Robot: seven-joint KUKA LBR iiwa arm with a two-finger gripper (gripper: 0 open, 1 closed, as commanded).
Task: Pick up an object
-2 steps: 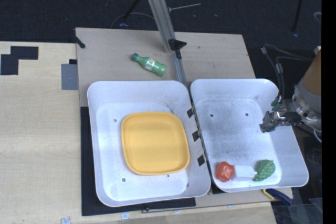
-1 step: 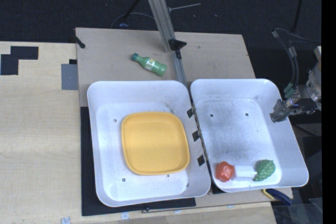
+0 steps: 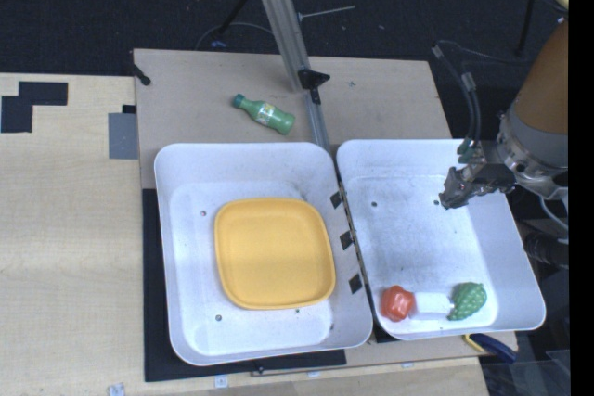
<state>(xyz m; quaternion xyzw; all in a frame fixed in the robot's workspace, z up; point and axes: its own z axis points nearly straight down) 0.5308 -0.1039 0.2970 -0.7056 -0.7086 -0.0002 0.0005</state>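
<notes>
- Jaws of the gripper (image 3: pixel 455 191) hang over the far right part of the right bin (image 3: pixel 408 164); at this slant their dark tips merge, so how far apart they stand cannot be told, and nothing shows between them.
- Nearest pickable things lie along the bin's near wall, well apart from the gripper and toward the camera: a red pepper toy (image 3: pixel 397 302), a white piece (image 3: pixel 431 302) and a green broccoli toy (image 3: pixel 468 300).
- That trio forms a row running left to right, parallel to the near wall, the white piece bridging the other two.
- Open floor separates gripper and row, so a straight pull toward the camera looks unobstructed; the near wall close behind leaves little room past them.
- Left bin (image 3: pixel 176 172) carries a yellow plate (image 3: pixel 274 251), flat and awkward to pinch.
- Green bottle (image 3: pixel 264 113) lies on its side on the bench beyond both bins.
</notes>
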